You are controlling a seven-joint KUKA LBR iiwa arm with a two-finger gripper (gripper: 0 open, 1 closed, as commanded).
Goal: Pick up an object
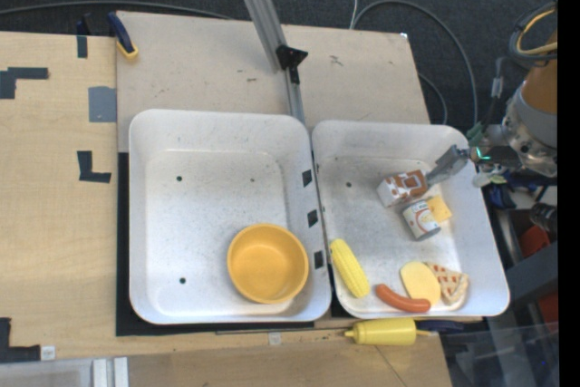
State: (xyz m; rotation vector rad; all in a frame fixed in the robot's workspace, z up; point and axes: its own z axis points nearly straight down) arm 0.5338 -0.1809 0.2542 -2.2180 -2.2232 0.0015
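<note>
Claw (450, 163) is reaching in from the right over the right bin (362, 140), its grey fingers slanting down toward a small brown and white carton (402, 187); whether those fingers are spread or pressed together I cannot tell, and nothing is showing between them. Its tip is sitting just beside the carton's upper right corner, near touching, though contact is hard to judge. Orange wrist band (544, 91) is showing at the right edge, above the grey arm.

Right bin is holding several pieces, all looking like toy food. One carton is lying tilted near the bin's middle. One short grey can (420, 219) is lying just below it, touching a small yellow block (439, 209) on its right. One yellow corn cob (349, 267), bumpy in texture, is lying by the left wall. One red sausage (401, 298) is lying along the front wall, with one smooth yellow oval piece (419, 281) and one waffle-patterned wedge (450, 285) just beside it.

Left bin (181, 131) is holding one round yellow bowl (266, 263), smooth and upright, near its front right corner.

One yellow bottle (385, 333) is lying on the bench outside the right bin's front edge
</note>
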